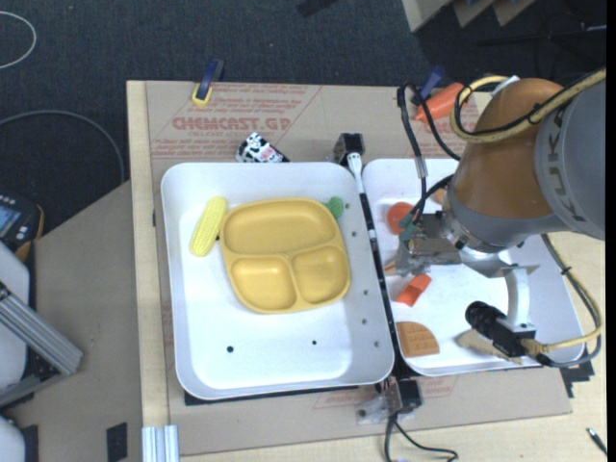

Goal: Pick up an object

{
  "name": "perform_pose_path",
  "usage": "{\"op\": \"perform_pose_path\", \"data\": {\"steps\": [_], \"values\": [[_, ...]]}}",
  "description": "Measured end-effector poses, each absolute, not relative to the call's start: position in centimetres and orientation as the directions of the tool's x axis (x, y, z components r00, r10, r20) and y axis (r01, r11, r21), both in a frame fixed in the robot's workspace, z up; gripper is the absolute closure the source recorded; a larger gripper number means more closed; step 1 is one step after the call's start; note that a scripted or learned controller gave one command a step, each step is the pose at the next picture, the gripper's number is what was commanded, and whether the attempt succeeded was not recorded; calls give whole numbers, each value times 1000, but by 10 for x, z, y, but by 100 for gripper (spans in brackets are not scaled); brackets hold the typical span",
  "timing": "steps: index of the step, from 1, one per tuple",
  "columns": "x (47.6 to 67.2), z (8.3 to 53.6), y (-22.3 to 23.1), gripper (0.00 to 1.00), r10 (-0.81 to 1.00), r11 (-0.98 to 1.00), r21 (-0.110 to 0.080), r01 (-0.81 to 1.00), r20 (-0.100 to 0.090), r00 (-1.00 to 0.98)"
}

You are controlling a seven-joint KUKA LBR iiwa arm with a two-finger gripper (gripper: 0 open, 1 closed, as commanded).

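My gripper (414,255) hangs low over the left part of the right bin (452,359), under the grey arm with its orange band. An orange block (412,292) lies in the bin just in front of the gripper. A red round piece (398,216) lies just behind the gripper, close to the bin's left wall. A brown flat cookie-like piece (416,337) rests near the bin's front left corner. I see nothing held.
The left bin (192,345) holds a yellow divided plate (284,253), a yellow corn cob (207,225) to its left and a small green piece (335,205) at its far right corner. A black-and-white toy (258,149) lies on the bench behind the bins.
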State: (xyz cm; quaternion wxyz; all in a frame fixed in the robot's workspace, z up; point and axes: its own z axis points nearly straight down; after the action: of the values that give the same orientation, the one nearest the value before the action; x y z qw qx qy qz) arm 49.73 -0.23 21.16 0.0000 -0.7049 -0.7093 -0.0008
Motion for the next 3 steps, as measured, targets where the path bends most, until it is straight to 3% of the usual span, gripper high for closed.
{"op": "perform_pose_path", "data": {"steps": [2, 3], "values": [[495, 233, 76, 100, 1000, 5, 4, 1000, 2, -5], [500, 221, 58, 100, 1000, -2, -3, 1000, -1, 2]]}}
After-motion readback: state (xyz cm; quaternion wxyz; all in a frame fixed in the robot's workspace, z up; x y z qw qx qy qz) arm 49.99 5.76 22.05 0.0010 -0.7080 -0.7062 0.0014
